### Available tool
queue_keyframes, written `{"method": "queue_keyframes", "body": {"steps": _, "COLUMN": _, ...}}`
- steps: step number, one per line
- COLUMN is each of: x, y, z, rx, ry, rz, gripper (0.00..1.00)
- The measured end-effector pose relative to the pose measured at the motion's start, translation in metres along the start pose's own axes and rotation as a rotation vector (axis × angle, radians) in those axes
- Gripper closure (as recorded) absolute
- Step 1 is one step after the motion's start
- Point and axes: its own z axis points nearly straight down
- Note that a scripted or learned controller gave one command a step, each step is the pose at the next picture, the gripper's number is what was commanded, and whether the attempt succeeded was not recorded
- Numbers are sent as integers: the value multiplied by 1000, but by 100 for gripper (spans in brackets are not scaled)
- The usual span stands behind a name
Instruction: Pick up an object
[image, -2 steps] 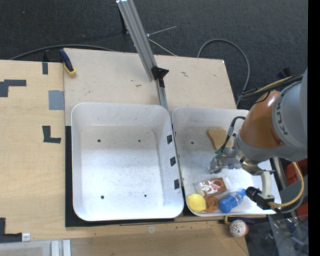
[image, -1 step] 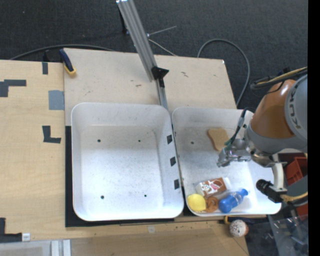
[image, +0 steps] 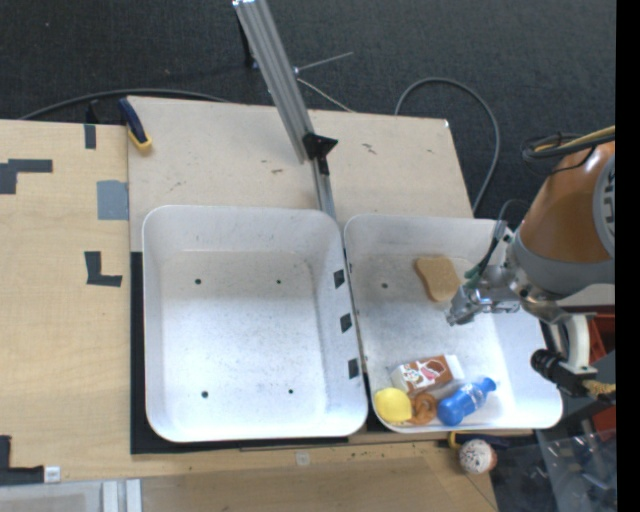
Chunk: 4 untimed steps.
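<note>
Overhead view. You see the gripper (image: 462, 312) over the right bin (image: 520, 345), just beside the near-right edge of the tan bread slice (image: 436, 277) — whether it is clenched or released, you cannot tell. The slice lies flat in the bin's far half, its long axis running far to near with a slight rightward lean. Along the near wall sit a yellow lemon (image: 393, 405), a small white-and-red packet (image: 425, 374) and a blue bottle (image: 466, 399) lying on its side, its cap end pointing right and far — any printing is too small to read. The left bin (image: 245, 320) adjoins the right one.
</note>
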Motion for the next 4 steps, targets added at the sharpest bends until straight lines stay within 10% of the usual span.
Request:
{"method": "queue_keyframes", "body": {"steps": 1, "x": -6, "y": 1, "z": -62, "rx": -3, "ry": -1, "rz": 0, "gripper": 100}}
{"method": "queue_keyframes", "body": {"steps": 4, "x": 169, "y": 12, "z": -53, "rx": 4, "ry": 3, "rz": -7, "gripper": 100}}
